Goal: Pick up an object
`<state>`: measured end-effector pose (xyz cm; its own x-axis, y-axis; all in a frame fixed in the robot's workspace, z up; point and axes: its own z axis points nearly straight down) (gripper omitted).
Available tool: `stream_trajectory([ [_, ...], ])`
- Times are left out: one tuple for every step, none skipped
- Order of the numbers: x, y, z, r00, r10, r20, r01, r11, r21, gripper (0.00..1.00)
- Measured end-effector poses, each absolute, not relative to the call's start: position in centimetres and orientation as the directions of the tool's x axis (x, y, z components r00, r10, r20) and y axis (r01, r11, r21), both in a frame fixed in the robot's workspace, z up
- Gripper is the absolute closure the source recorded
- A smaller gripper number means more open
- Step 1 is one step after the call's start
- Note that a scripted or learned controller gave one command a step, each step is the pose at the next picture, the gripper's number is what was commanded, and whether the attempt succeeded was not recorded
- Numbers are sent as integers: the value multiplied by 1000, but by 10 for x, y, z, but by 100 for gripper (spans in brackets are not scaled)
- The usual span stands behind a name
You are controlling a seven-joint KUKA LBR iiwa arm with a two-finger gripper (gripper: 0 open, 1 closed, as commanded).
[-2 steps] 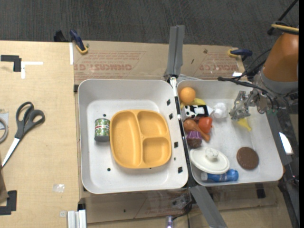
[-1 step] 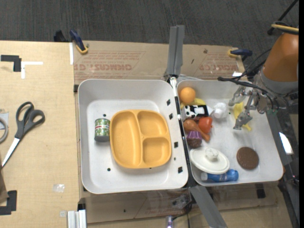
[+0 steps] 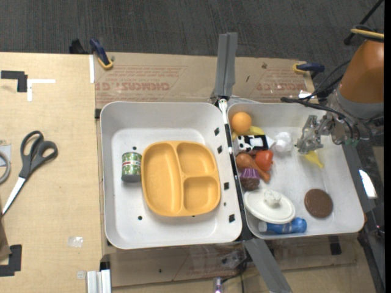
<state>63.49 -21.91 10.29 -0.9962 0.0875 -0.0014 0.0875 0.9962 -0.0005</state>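
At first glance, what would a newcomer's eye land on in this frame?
Most likely the yellow divided tray filling the middle of the left bin, with a small green can at its left side. Next, the cluster of toy food along the right bin's left wall, topped by an orange ball, and the gripper hanging over that bin's upper right.

Glossy yellow plastic tray (image 3: pixel 181 178); matt wood bench (image 3: pixel 49 224); smooth white bins (image 3: pixel 110 182).
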Motion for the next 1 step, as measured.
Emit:
stream_trajectory([
  [635, -219, 103, -996, 87, -1, 87, 996, 0, 0],
])
